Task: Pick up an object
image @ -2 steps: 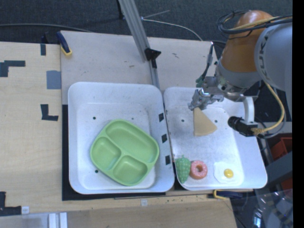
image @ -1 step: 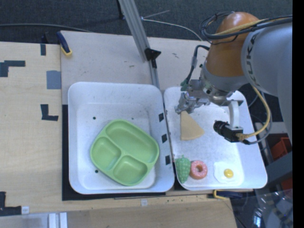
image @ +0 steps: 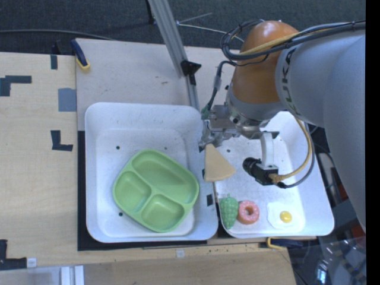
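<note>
Camera view: pincer (image: 209, 142) sits right at the tan wedge's (image: 217, 165) tip; grip unclear to me, so the pick looks unfinished.

Plastic and wood-grain surfaces seen

A glossy green plastic plate (image: 155, 190) is set in a matt white bin (image: 95, 159); the bench (image: 29, 177) looks like pale wood.

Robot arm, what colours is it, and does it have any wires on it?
The arm is smooth grey with a rounded orange band. Its pincer is dark metal. A yellow cable loops along its side to a small black part.
</note>
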Available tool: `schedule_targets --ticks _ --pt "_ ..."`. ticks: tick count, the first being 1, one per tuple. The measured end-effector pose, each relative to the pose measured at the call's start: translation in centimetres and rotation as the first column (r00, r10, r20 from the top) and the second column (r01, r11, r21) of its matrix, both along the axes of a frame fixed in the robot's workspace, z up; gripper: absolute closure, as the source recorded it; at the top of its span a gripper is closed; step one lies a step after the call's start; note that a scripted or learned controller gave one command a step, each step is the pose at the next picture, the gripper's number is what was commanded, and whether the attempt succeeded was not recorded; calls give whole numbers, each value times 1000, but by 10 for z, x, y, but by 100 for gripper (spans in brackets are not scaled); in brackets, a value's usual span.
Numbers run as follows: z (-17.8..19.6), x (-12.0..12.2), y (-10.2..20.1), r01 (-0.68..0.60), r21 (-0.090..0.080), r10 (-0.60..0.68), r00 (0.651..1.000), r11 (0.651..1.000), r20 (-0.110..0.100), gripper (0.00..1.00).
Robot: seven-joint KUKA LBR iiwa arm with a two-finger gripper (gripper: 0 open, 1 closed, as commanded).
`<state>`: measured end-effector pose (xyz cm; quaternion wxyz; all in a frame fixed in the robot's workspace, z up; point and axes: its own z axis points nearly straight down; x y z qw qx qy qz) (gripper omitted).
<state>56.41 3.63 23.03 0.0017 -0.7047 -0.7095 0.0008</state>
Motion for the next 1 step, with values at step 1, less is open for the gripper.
schedule_targets --ticks 1 --pt "9 -22 46 -1 1 1 1000 1000 0 100"
